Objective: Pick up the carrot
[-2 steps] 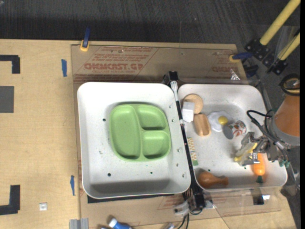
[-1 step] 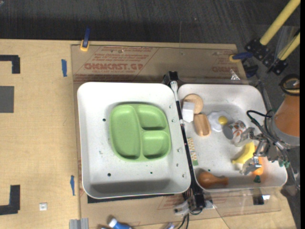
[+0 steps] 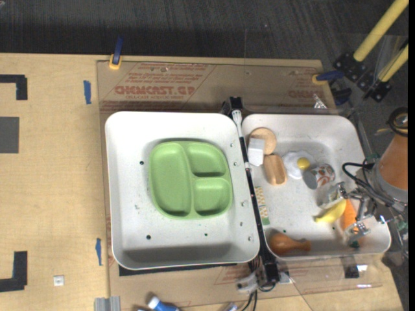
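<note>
The carrot (image 3: 350, 214) is a short orange piece lying near the right wall of the right bin (image 3: 292, 125), just right of a yellow banana (image 3: 329, 213). My gripper (image 3: 351, 209) reaches in from the right and sits low in the bin right over the carrot, with metal parts on either side of it. Cables and the wrist hide part of the carrot. The arm's orange band (image 3: 395, 167) is at the right edge.
Also in the right bin are a tan round piece (image 3: 262, 137), a white block (image 3: 256, 154), a bread loaf (image 3: 274, 170), a fried egg (image 3: 298, 162), a grey can (image 3: 318, 174) and a brown item (image 3: 289, 243) at the front. A green divided plate (image 3: 191, 177) lies in the left bin (image 3: 123, 173).
</note>
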`<state>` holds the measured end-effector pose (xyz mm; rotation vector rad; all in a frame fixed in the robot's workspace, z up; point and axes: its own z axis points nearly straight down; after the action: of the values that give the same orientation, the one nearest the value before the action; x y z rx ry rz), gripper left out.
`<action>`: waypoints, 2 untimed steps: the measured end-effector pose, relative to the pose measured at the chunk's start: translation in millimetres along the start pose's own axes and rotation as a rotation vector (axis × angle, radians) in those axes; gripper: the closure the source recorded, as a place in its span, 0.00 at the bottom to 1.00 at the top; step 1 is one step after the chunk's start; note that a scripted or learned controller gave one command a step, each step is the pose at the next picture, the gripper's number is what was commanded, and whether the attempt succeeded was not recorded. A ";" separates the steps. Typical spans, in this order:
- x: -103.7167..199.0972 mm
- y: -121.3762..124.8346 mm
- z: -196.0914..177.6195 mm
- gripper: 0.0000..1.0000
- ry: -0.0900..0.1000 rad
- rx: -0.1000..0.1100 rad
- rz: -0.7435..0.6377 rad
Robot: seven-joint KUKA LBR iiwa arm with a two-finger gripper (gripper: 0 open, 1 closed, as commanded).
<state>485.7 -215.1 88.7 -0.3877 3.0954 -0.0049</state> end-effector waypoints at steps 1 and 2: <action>-5.6 -1.1 -13.1 1.00 -0.019 0.006 0.010; -56.9 74.0 -3.2 1.00 -0.001 0.004 -0.256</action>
<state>522.5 -129.3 92.6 -0.7795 3.0197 -0.0148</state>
